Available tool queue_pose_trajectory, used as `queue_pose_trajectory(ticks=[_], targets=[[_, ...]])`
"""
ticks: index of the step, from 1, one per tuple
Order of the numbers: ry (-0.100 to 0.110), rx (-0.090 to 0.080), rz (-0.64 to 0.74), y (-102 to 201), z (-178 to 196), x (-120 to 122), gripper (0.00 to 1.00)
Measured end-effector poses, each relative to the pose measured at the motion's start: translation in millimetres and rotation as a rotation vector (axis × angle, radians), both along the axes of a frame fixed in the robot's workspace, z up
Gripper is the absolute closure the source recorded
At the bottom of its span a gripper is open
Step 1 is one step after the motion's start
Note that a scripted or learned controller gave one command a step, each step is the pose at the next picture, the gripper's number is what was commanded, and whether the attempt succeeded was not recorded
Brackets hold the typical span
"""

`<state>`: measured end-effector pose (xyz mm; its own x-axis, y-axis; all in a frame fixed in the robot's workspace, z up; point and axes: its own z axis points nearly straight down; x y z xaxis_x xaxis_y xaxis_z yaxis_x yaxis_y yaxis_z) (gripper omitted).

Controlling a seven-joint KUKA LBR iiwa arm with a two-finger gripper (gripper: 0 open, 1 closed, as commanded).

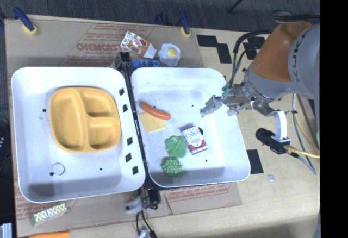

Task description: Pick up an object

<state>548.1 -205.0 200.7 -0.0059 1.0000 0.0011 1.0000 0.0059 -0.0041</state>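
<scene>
Faint red "CHEMCAST"-like lettering on the cardboard sheet [98, 41] behind the bins [32, 76].

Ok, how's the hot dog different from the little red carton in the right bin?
The hot dog is long, orange and plain; the carton is boxy, red and white with printing. The hot dog partly overlaps a yellow cheese slice; the carton lies on the bin floor. Both are in the right bin.

A yellow plastic tray [84, 118] sits in a white bin [22, 123]. The hot dog [155, 111] is orange, the round ball [172, 166] green with dots.
</scene>
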Motion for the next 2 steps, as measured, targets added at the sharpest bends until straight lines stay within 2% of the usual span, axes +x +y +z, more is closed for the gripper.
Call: queue_pose_trajectory(ticks=[1,2], targets=[[0.002,0.001,-0.108,36,-101,-38,0.00],[0.002,0.001,-0.103,36,-90,-37,1.00]])
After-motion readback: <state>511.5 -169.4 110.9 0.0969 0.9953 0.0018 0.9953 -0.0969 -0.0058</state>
